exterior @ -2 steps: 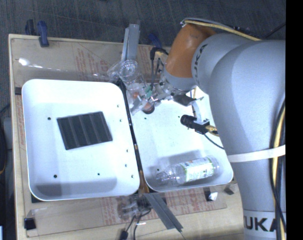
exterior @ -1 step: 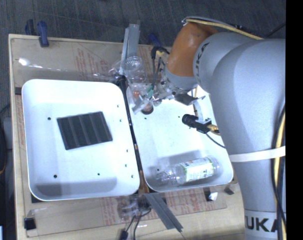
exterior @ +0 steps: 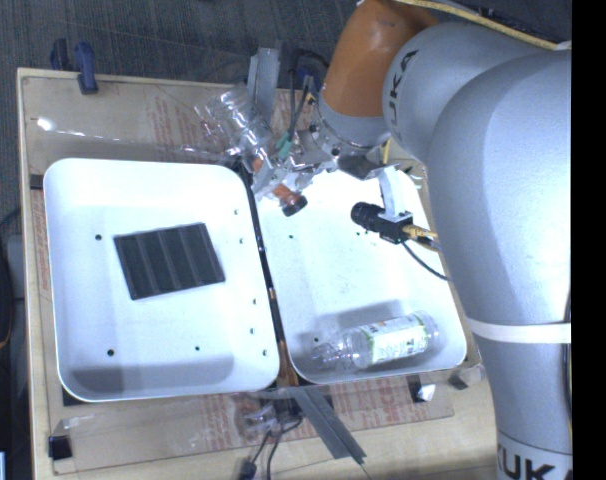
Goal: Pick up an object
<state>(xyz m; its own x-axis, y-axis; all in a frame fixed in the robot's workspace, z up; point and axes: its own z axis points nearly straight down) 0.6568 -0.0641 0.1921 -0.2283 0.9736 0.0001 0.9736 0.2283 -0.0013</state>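
A clear plastic bottle [exterior: 378, 343] with a pale label lies on its side at the near edge of the right bin [exterior: 333, 268]. A dark ribbed rectangular slab [exterior: 170, 260] lies flat in the middle of the left bin [exterior: 73, 198]. My gripper [exterior: 271, 168] is at the far left corner of the right bin, close to the wall between the bins and far from the bottle. A small brown-orange piece [exterior: 293, 204] shows just under it; I cannot tell whether it is held. The wrist and crumpled clear plastic [exterior: 228, 123] blur the gripper's tip.
The grey arm [exterior: 483, 168] with its orange band covers the right bin's far right side. A black cylinder on a cable [exterior: 378, 220] hangs from the wrist over the bin. Blue clamps [exterior: 83, 68] stand at the bench's far left corner.
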